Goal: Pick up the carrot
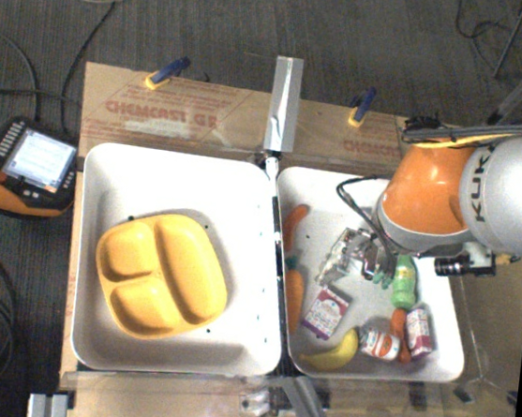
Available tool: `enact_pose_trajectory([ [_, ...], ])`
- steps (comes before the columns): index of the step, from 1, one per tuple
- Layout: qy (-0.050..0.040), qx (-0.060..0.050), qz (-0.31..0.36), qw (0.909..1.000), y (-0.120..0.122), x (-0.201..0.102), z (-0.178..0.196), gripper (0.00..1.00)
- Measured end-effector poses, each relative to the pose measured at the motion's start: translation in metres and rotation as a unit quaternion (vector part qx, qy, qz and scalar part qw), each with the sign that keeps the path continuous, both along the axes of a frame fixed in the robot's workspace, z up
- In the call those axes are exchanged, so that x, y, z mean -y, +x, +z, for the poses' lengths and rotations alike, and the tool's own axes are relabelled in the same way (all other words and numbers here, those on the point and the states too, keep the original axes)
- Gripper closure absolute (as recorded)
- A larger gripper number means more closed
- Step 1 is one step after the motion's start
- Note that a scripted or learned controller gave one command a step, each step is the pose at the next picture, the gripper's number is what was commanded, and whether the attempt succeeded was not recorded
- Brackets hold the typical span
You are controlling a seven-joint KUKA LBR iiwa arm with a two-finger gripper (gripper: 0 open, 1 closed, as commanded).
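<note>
The arm point(461, 194) reaches in from the right over the right bin point(454, 364), its orange band covering the bin's upper right part. Below the wrist, the gripper point(354, 255) hangs above the middle of that bin, a metallic cluster seen from above; whether it is spread or pressed together cannot be told from this angle, and nothing can be made out between its tips. The carrot point(294, 295) lies along the bin's left wall, lengthwise from top to bottom, left of the gripper and apart from it. A second orange piece point(294, 226), similar in colour, lies just above it against the same wall. A small purple and white packet point(325, 313) sits just right of the carrot, below the gripper. A banana point(338, 351) curves along the bin's lower edge, with a red and white can point(378, 343) beside it and another red can point(419, 330) further right. A green bottle point(406, 283) stands right of the gripper. In the left bin point(105, 174) rests a yellow divided plate point(161, 274). Both bins sit on the bench point(114, 100).
</note>
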State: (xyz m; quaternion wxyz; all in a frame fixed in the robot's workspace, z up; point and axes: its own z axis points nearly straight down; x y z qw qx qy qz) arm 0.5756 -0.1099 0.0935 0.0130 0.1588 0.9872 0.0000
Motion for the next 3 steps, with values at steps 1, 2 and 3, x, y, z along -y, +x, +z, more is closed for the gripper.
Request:
enact_pose_trajectory([
  [1, 0.0044, -0.013, -0.074, 0.9972, 0.024, -0.012, 0.008, 1.00],
  [2, 0.0059, -0.013, -0.075, 0.9971, 0.024, -0.013, 0.015, 1.00],
  [3, 0.0013, -0.014, 0.055, 0.9984, -0.080, -0.033, 0.088, 1.00],
])
